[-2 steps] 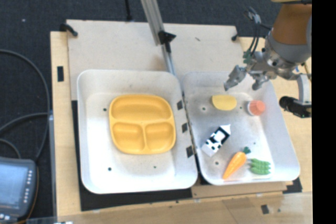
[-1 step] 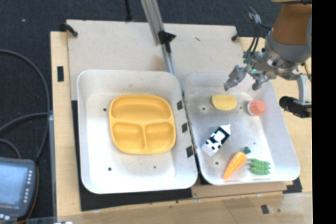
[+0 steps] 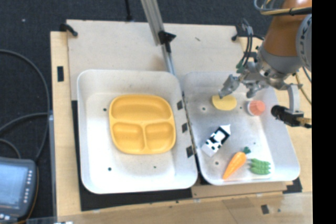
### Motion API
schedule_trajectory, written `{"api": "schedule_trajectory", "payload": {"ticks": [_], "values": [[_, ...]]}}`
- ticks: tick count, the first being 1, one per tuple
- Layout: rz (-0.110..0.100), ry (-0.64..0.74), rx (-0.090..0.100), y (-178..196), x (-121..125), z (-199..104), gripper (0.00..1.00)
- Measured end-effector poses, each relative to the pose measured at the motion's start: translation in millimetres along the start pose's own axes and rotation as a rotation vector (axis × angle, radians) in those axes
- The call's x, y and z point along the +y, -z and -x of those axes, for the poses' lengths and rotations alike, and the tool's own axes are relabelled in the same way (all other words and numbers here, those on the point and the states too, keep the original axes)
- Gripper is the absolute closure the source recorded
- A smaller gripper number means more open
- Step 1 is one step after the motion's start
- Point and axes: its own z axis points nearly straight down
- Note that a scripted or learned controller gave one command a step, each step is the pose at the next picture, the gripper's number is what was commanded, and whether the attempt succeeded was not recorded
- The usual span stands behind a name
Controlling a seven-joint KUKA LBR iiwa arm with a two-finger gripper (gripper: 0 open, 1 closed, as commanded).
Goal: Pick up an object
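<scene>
In the right bin lie a flat yellow disc, a pink round piece, a black-and-white cow-patterned carton, an orange carrot and a green leafy piece. My gripper hangs over the bin's far side, open, with its two fingers spread. One fingertip is just above the yellow disc, the other is near the pink piece. Nothing is between the fingers.
The left bin holds a yellow divided tray. A slanted aluminium post rises behind the bins. A screen sits at the lower left, off the bench.
</scene>
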Motion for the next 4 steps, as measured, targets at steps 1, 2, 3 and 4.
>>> {"api": "schedule_trajectory", "payload": {"ticks": [1, 2, 3, 4], "values": [[-0.001, 0.003, 0.0, -49, 8, -4, 0.0], [-0.001, 0.0, 0.0, -91, 9, -4, 0.0], [0.006, -0.003, 0.001, -77, 11, -3, 1.0], [0.01, 0.002, 0.001, -13, 9, -6, 1.0]]}}
